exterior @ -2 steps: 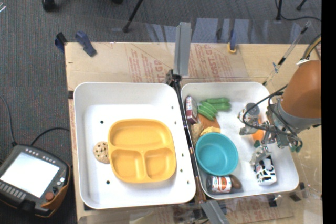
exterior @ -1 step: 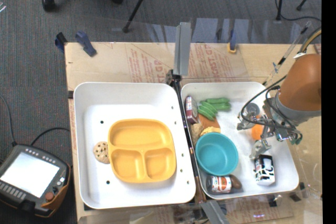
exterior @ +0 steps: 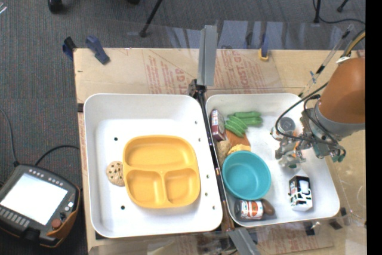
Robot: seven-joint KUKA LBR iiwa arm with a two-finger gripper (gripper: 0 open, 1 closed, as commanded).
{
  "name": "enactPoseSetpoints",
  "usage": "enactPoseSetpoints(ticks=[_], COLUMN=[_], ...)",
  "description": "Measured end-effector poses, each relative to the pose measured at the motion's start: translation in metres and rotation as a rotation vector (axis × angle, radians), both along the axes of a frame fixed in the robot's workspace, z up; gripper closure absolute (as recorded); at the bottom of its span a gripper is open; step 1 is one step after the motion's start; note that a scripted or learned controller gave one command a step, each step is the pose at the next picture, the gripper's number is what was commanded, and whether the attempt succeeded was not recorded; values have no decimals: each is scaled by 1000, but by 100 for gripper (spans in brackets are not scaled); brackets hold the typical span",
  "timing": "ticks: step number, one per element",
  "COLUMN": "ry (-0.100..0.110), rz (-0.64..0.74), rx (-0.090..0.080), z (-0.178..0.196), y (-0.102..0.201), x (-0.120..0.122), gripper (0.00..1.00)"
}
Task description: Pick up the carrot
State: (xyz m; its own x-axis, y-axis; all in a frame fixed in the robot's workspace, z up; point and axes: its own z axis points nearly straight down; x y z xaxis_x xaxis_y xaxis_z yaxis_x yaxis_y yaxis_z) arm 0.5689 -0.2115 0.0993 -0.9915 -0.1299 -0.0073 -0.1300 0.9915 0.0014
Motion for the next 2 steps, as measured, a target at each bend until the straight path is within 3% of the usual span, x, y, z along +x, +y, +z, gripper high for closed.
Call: enactPoseSetpoints(ticks=[1, 2], ry=[-11, 11], rz=[64, -4], rx=[-7, 1], z=[188, 133], y=[4, 22], x=[2, -74], gripper=[100, 100])
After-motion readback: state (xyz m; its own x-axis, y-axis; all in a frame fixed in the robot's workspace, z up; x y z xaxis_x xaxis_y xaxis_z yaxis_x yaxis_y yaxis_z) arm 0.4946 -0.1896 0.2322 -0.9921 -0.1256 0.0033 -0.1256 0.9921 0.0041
